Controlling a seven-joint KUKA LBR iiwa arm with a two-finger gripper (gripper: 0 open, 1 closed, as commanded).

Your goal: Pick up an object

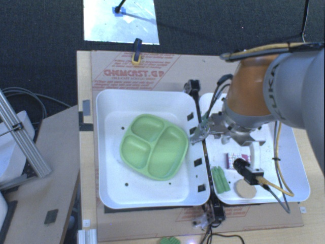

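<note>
A light green divided plate (pixel 154 146) lies in the left bin (pixel 109 136), tilted a little toward the right wall. In the right bin (pixel 292 182) a green ridged piece (pixel 220 179) rests near the front left corner. A tan round disc (pixel 246 190) sits just right of it, and a small pink and white packet (pixel 236 159) lies behind them. My gripper (pixel 237 140) hangs over the right bin's left half, just behind the packet, under the orange wrist band. The arm hides the rear part of that bin.
A black divider with clips (pixel 200 136) runs between the two bins. A cardboard sheet (pixel 134 72) lies under them, with a yellow and blue clamp (pixel 136 52) at its far edge. A metal plate (pixel 120 14) lies on the floor beyond.
</note>
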